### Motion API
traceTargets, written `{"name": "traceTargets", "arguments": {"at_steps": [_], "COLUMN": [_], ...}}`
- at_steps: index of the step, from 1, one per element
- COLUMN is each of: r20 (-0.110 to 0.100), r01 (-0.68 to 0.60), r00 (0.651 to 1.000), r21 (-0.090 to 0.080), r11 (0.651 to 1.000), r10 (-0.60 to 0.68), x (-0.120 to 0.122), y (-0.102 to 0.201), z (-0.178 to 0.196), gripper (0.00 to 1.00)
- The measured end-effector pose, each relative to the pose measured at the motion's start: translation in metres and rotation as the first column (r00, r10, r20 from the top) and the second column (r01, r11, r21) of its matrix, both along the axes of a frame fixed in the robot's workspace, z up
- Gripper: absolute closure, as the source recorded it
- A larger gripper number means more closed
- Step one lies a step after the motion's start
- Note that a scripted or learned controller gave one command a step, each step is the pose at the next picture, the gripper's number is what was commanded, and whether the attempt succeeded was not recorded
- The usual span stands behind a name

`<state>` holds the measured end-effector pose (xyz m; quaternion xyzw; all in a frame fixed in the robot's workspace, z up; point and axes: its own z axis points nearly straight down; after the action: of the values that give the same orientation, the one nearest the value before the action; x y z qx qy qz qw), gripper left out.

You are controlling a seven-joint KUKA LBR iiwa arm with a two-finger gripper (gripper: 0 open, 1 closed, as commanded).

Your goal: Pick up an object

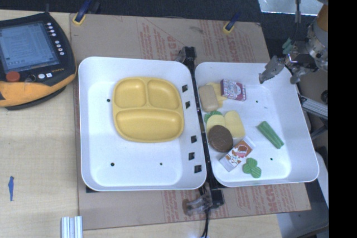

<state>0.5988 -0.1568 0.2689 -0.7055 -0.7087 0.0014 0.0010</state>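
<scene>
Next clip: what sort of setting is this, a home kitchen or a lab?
Most likely a robotics lab bench, not a kitchen: a teach pendant lies by two white bins clamped onto cardboard, one bin holds toy food such as a green stick, and the gripper hangs above it.

The desk (33,147) was pale wood, with a sheet of brown cardboard (139,36) laid over its middle and right part. On the cardboard sat two shallow white bins side by side, the left bin (95,120) and the right bin (290,136), their inner edges touching along a row of black clips (195,142). A yellow and blue clamp (82,11) and a second clamp (231,24) gripped the cardboard's far edge. At the desk's left a control pendant (30,58) with a screen rested directly on the wood.
</scene>
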Motion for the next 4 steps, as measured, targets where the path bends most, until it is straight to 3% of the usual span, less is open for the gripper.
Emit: {"name": "traceTargets", "arguments": {"at_steps": [1,2,3,4], "r20": [0.002,0.009,0.005,-0.006], "r01": [-0.007,0.001,0.002,0.000], "r00": [1.000,1.000,1.000,1.000], "r21": [0.000,-0.003,-0.003,-0.009], "r11": [1.000,1.000,1.000,1.000], "r10": [0.007,-0.001,-0.002,0.000], "x": [0.060,0.059,-0.003,0.058], "y": [0.074,0.046,0.044,0.054], "z": [-0.068,-0.162,-0.174,-0.174], "gripper": [0.00,0.00,0.00,0.00]}}
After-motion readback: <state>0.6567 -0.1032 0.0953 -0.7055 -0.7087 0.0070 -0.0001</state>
